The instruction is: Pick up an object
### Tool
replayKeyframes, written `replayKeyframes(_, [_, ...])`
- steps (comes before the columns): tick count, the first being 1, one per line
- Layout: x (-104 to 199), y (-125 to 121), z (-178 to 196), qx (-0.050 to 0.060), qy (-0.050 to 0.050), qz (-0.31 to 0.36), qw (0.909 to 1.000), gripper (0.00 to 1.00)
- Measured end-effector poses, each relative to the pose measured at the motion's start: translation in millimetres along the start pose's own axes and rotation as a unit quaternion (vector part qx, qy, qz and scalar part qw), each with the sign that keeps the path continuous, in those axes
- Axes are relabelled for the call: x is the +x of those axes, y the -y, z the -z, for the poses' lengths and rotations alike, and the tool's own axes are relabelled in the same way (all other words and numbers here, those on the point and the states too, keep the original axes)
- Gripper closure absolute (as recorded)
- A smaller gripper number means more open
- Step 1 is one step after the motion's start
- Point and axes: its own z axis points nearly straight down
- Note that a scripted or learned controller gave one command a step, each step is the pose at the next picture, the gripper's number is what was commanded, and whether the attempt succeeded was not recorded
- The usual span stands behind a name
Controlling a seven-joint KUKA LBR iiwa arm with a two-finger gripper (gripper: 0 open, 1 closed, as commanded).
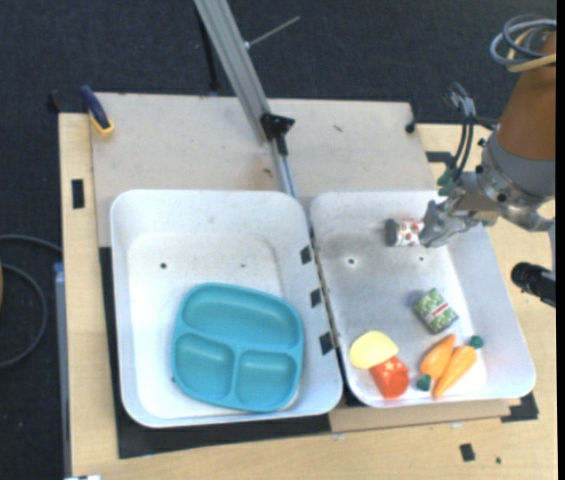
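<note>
My gripper (436, 224) hangs over the far part of the right bin (492, 268), reaching in from the right. Just to its left lies a small grey, red and white object (403, 232), close to or touching the gripper's tip; I cannot tell which. Nearer the front sit a small green can (434, 310), a yellow piece (372, 348) with a red piece (391, 376) beside it, and two orange carrots (451, 361) in the front right corner.
The left bin (142, 228) holds a blue divided plate (238, 346) in its front half. A grey metal rail (237, 63) slants from the top down to the gap between the bins. The bench's beige board (182, 138) lies behind both bins.
</note>
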Motion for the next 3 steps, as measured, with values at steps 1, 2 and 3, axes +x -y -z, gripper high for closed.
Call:
replayKeyframes(1, [52,4,-21,0.001,0.000,0.000,1.0000,1.00])
replayKeyframes(2, [106,7,-40,0.001,0.000,0.000,1.0000,1.00])
replayKeyframes(3, [153,12,-37,0.001,-0.001,0.001,1.0000,1.00])
